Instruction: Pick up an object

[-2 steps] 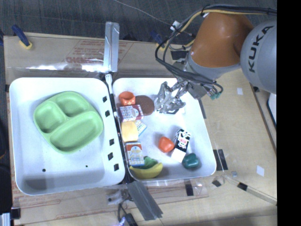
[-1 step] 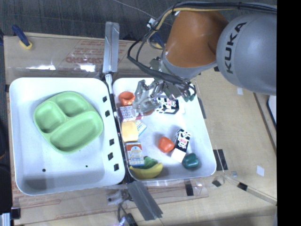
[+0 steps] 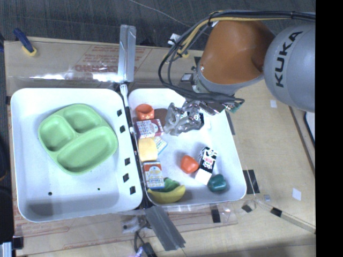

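Orange-banded arm (image 3: 236, 52) hangs over the right bin (image 3: 228, 143); whether its gripper (image 3: 183, 119) grips anything, I cannot tell.

One fixed camera looks down at a slant on both shallow white plastic bins (image 3: 21, 143) (moderately near), the grey-and-orange robot arm (image 3: 241, 52) entering from two o'clock.

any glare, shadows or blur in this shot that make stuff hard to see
In the camera view, light is even and soft; the left bin shows a faint grey shadow patch at its near-left corner. The gripper looks smeared and shiny, so its fingers are hard to read. The green plate and banana look sharp, while small labels on the cartons are too soft to read.
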### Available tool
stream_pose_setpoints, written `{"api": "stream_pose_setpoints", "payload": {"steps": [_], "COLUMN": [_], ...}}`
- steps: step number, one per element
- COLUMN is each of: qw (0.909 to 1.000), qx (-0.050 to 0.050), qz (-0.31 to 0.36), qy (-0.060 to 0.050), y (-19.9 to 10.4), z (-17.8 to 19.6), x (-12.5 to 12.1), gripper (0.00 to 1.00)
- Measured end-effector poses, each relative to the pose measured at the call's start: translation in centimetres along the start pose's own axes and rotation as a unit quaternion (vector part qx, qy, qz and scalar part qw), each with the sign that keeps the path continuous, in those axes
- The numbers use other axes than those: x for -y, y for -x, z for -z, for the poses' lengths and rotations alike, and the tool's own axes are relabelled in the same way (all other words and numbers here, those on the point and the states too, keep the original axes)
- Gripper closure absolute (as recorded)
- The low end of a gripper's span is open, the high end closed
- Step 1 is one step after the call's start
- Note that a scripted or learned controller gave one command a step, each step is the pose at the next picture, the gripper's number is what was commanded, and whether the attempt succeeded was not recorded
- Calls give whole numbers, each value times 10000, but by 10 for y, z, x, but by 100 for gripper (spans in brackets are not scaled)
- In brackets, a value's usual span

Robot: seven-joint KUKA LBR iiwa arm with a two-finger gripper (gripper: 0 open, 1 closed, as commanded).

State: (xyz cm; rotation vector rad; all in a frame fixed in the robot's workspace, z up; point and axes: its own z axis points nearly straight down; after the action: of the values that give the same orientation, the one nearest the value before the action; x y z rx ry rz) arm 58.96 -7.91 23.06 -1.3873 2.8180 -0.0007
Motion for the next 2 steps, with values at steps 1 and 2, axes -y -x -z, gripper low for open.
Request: {"api": "stream_pose_setpoints", "payload": {"steps": [1,2], "qw": [9547,9871], "qx": [13,6], "qz": [2976,1601], "qy": [-1,-4], "y": [-12,-73], "z": [-20,-129], "x": [13,-56], "gripper": [100,100]}}
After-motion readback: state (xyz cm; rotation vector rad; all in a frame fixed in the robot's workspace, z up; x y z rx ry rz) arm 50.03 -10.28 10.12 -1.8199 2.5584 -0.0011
